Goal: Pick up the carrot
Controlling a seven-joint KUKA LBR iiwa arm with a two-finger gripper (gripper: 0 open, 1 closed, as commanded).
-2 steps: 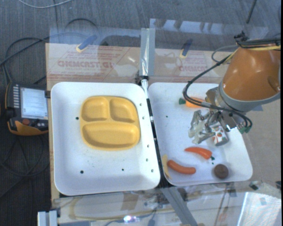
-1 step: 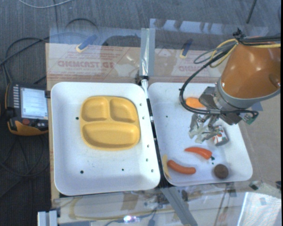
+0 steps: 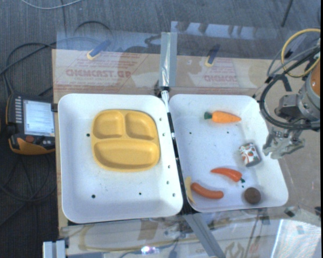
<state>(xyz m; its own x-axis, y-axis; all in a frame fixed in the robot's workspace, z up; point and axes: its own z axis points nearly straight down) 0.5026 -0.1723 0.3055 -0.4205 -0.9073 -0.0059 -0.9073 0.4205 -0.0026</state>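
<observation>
An orange carrot [image 3: 224, 117] with a green top lies in the right bin [image 3: 204, 149], near its far edge, green end pointing left. My gripper [image 3: 282, 144] hangs at the right bin's right rim, to the right of and nearer than the carrot, well apart from it. Nothing shows between its fingers.
The right bin also holds a small white carton [image 3: 249, 154], a red chili pepper [image 3: 227, 173], a sausage [image 3: 207, 191] and a brown ball [image 3: 252, 195]. A yellow divided tray [image 3: 125, 139] fills the left bin [image 3: 75, 187]. Cables loop by the arm at right.
</observation>
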